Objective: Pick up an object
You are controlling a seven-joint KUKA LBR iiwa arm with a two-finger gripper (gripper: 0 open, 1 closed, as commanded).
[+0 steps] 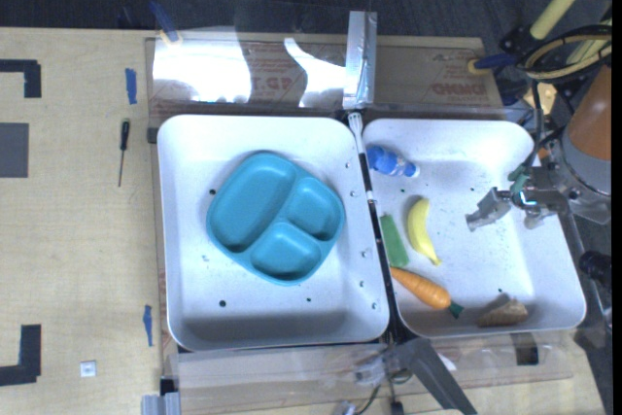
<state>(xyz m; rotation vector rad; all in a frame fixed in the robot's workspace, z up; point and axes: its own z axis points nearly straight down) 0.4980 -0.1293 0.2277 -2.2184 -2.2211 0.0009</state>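
Two shallow white plastic bins sit side by side in the middle of the frame. The left bin (pixel 185 306) holds a turquoise three-compartment plastic plate (pixel 276 216), lying flat near its centre. The right bin (pixel 457 136) holds the loose items along its left and lower parts: a small blue and white bottle-like object (pixel 391 163) at the upper left, a yellow toy banana (pixel 421 228) below it, a green stick-shaped piece (pixel 394 241) just beside the banana against the bin's left wall, an orange toy carrot (pixel 423 288) lower down, and a brown lumpy object (pixel 503 311) near the lower right corner. The metal two-finger gripper (pixel 484 212) hangs at the right of the frame above bare bin floor, well apart from the banana, its jaws slightly apart and clamped on nothing.
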